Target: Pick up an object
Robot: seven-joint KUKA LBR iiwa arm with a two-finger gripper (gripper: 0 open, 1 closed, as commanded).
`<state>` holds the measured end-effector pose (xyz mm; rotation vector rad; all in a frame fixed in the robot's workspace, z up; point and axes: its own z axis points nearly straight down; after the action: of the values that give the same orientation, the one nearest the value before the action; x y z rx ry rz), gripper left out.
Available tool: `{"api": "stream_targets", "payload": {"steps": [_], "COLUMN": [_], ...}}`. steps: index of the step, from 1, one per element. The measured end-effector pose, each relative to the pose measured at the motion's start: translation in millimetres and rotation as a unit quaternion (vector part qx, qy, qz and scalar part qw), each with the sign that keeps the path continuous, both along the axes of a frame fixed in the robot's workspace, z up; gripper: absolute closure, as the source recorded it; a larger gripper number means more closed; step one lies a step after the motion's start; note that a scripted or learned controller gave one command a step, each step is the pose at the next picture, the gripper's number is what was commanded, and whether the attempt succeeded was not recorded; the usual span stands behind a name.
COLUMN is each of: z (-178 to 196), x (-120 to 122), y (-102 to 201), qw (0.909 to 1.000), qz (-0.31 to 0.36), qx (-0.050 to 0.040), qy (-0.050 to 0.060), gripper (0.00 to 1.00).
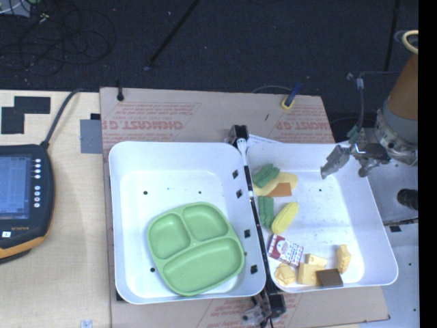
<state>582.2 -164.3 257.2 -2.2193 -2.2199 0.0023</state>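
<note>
Fingers: state unclear; poised above right bin, near its far edge. Candidate: toy corn cob, left-centre of that bin beside divider. Likely light, stiff, smooth plastic; best gripped across narrow middle.

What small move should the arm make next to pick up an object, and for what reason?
Probably move the pincer toward the camera view's left and lower it over the corn cob. The pincer hangs above the upper right part of the right bin, with bare floor under it, while the cob lies apart from the other toys near the divider.
</note>
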Motion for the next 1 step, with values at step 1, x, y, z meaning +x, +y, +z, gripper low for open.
{"api": "stream_targets", "payload": {"steps": [1], "z": [-94.4], "x": [8.0], "y": [40.3], "qw": [1.0], "qz": [0.001], "qx": [0.0015], "qy": [0.004], "gripper": [0.0]}}
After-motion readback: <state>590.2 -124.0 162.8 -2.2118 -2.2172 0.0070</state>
